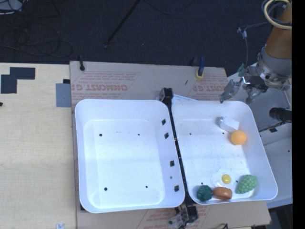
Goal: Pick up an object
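My gripper hangs above the far right corner of the right bin, its two fingers spread open with nothing between them. Below it in the bin lie a small white block and an orange ball. Along the bin's near edge sit a fried-egg toy, a light green bumpy piece, a dark green piece and an orange-brown piece.
The left bin stands beside the right one, joined by a black divider bar. Both rest on a cardboard sheet. A yellow clamp stands at the cardboard's far edge.
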Tool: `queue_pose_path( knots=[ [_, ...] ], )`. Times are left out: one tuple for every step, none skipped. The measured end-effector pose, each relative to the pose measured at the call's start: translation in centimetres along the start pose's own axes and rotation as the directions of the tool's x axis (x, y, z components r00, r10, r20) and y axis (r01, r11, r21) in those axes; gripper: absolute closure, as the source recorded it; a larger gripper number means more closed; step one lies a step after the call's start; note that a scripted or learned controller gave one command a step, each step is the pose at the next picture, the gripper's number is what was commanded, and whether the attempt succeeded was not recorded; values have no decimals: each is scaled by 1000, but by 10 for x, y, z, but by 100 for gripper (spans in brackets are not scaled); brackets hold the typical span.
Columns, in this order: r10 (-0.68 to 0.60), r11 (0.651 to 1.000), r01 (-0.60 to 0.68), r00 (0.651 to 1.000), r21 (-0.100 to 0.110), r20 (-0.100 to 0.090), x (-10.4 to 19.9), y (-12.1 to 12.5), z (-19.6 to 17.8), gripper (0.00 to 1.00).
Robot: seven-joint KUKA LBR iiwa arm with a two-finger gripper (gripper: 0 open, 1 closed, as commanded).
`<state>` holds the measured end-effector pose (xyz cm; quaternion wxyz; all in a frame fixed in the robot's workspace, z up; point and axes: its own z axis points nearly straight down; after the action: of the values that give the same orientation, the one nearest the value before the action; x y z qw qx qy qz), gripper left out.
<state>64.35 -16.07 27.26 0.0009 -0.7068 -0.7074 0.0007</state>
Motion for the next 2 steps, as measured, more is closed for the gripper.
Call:
queue_pose_path(
  knots=[
    [0, 1000, 0, 1000, 9, -2, 1, -1, 117, 0],
    [-7, 1000, 7, 1000, -2, -3, 90, 1, 84, 0]
  ],
)
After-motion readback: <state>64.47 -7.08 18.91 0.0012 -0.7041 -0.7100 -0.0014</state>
